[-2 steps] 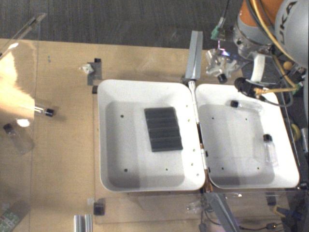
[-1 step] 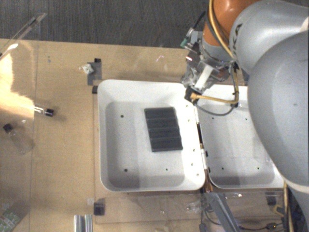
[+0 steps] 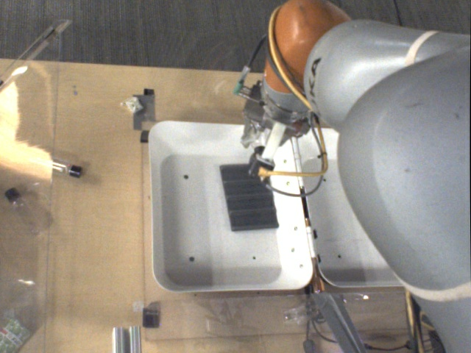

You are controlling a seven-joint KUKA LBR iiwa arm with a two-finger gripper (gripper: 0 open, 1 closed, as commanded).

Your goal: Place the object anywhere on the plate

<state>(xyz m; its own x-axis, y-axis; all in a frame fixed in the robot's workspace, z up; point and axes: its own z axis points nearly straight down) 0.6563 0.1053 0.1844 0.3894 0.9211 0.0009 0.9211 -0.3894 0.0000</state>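
A dark flat slab with ribs (image 3: 249,197) lies on the floor of the left white bin (image 3: 163,219), right of its middle. My gripper (image 3: 255,144) hangs over the bin's far right part, just above the slab's far end. From this angle the grey arm and orange band hide much of it. No other loose object shows at the gripper.
The arm covers most of the right bin (image 3: 333,230). On the wooden bench to the left lie a small white tube with a black cap (image 3: 66,170) and a clear plastic piece (image 3: 22,204). Black clamps (image 3: 147,109) (image 3: 151,315) sit by the left bin's corners.
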